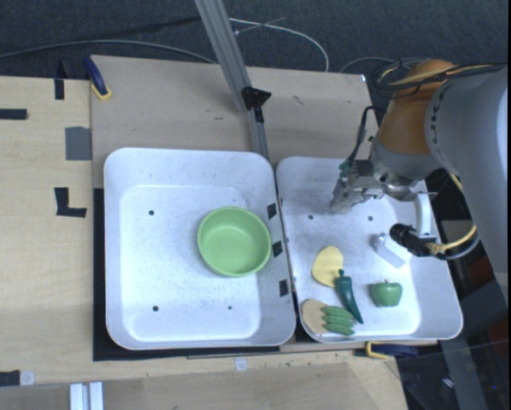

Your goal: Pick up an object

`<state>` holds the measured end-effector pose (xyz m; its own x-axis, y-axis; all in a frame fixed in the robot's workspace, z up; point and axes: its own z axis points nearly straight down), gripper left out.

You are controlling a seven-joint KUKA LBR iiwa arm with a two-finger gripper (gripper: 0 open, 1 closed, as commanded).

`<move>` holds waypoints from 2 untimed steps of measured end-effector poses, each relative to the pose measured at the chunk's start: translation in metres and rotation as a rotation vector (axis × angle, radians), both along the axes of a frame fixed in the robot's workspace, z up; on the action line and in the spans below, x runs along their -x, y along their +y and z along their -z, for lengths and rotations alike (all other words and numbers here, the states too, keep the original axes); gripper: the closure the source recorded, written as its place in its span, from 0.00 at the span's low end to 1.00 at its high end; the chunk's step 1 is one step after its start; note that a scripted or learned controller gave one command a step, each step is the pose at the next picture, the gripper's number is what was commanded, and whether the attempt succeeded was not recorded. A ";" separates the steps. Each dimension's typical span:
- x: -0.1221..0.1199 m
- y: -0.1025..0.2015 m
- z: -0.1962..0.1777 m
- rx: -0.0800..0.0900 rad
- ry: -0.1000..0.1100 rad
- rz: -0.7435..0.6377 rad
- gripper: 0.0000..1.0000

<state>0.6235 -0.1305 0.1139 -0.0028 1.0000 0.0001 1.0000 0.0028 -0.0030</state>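
Note:
My gripper (341, 202) hangs over the upper middle of the right bin (302, 182), fingers pointing down at the bin floor, with nothing seen between them. Below it in the same bin lie a yellow piece (325, 264), a dark green pepper (348, 295), a green bell pepper (386, 293), a small white block (387, 251) and a green ridged item on a tan disc (334, 319) at the front edge. A green bowl (233, 242) sits in the left bin (132, 182).
A grey pole (230, 54) slants down from the top to the gap between the bins. The arm's orange band (407, 122) and grey body take up the right side. Cables loop behind the bins.

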 end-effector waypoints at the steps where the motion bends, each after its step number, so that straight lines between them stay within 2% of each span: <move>1: 0.000 0.003 -0.063 0.001 -0.008 0.001 1.00; 2: -0.004 0.003 -0.106 0.001 -0.007 0.001 1.00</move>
<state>0.6280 -0.1274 0.2202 -0.0015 1.0000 -0.0010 1.0000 0.0015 0.0040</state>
